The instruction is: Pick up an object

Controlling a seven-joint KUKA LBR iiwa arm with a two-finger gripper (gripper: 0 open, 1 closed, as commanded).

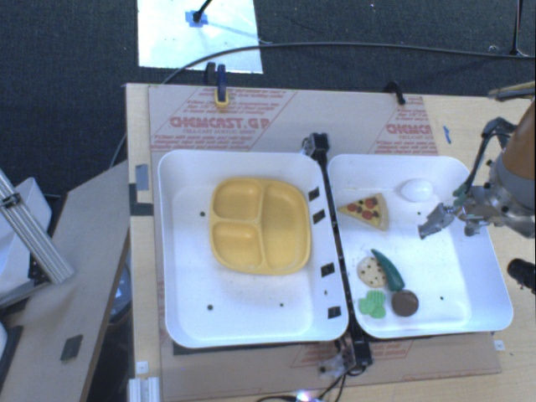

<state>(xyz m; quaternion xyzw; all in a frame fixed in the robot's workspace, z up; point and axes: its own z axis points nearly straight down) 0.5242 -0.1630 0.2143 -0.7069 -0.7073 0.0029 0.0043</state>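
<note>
The gripper (450, 219) hung over the right bin (486, 308), empty, fingers spread wide, just right of the pizza slice (365, 210). I'd drop straight onto the egg (415, 190) just above-left of it. Left of that bin sat another white bin (180, 308) holding a yellow divided plate (260, 226).

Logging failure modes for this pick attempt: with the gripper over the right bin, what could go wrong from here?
1. The gripper hangs between the white egg and bare bin floor; a straight descent may close on nothing.
2. The egg looks smooth and round, so it may slip out of a two-finger pinch.
3. The green pepper, cookie, brown piece and green leafy piece lie close together, so a grasp there may nudge neighbours or catch two.
</note>
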